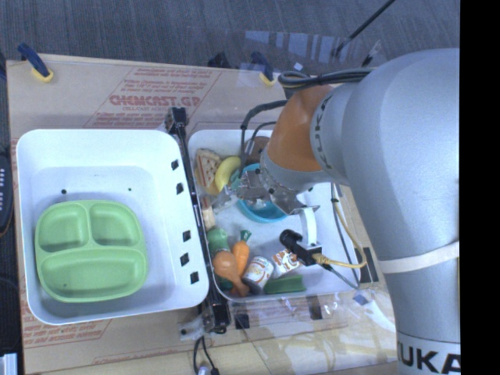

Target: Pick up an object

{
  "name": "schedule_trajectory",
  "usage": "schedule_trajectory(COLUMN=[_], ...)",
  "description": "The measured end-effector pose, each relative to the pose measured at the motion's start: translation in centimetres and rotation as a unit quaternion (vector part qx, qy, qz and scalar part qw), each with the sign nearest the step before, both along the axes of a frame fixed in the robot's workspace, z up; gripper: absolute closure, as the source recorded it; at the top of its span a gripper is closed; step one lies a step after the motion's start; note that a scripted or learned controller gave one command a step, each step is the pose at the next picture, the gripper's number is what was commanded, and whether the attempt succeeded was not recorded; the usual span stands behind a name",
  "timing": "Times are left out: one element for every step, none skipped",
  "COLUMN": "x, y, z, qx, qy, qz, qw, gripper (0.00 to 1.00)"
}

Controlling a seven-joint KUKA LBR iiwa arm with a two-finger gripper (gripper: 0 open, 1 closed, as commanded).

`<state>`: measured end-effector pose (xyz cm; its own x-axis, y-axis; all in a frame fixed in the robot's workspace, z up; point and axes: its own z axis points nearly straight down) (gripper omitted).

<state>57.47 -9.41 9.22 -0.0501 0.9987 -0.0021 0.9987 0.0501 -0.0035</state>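
Camera view: the arm (391,155) reaches in from the right and covers much of the right bin (332,283). The gripper (251,187) sits low over that bin's upper-left part, below the orange band (293,135). The state of the jaws cannot be told from this angle, nor whether anything is between them.

Objects relative to the jaws:
- Banana (226,172): just beside the jaws on their left, slightly above.
- Slice of bread (207,170): further left, against the bin's left wall.
- Blue bowl (262,208): directly below the jaws, partly hidden by the wrist.
- Carrot (241,254) and orange fruit (225,266): below the jaws, near the bin's lower-left corner.
- Small can (257,271) and green flat piece (283,285): below the jaws, near the bin's bottom wall.

The left bin (94,151) lies well to the left of the jaws and holds a green divided plate (91,250) lying flat.
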Motion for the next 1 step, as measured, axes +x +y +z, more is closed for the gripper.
schedule_trajectory(x=[-6.88], y=[-0.67], z=[-0.06], qx=[0.0011], qy=[0.002], qz=[0.048], qw=[0.9988], gripper=[0.0])
